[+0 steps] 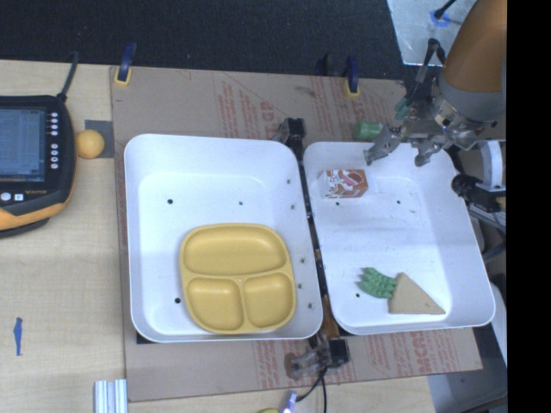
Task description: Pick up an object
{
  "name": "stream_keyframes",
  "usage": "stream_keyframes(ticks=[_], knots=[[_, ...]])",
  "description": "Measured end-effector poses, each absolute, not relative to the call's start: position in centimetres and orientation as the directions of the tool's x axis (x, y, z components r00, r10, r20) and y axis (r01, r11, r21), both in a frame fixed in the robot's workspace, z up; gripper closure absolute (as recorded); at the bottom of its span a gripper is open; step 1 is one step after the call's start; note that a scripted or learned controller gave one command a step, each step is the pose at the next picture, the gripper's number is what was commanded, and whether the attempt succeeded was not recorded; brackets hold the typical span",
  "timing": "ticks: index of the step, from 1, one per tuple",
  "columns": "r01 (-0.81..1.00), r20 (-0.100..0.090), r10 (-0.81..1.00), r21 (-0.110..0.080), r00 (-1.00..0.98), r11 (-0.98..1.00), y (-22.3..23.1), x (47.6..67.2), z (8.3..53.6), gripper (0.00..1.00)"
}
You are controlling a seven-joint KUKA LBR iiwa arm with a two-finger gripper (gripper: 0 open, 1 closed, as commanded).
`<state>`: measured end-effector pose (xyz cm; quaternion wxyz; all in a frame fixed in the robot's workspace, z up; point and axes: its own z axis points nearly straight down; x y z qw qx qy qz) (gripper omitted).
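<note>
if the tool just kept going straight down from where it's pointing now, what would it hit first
Probably the bare floor of the right bin near its far edge. The tool hangs above that spot, with the red and white packet off to one side. Depth is hard to judge.

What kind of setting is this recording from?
Most likely a robotics lab bench set up for bin picking: two white bins on clamped cardboard, a teach pendant on the left, and the arm's gripper over the right bin.
</note>
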<state>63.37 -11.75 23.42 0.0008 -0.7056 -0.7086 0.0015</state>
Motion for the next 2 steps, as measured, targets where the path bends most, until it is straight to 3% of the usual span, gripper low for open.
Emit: stream_keyframes(ticks=[1, 2], knots=[[1.0, -0.001, 1.0, -0.006, -0.006, 0.006, -12.2, 65.5, 12.9, 0.0], [1.0, -0.001, 1.0, -0.003, -0.008, 0.008, -5.1, 60.7, 19.3, 0.0]])
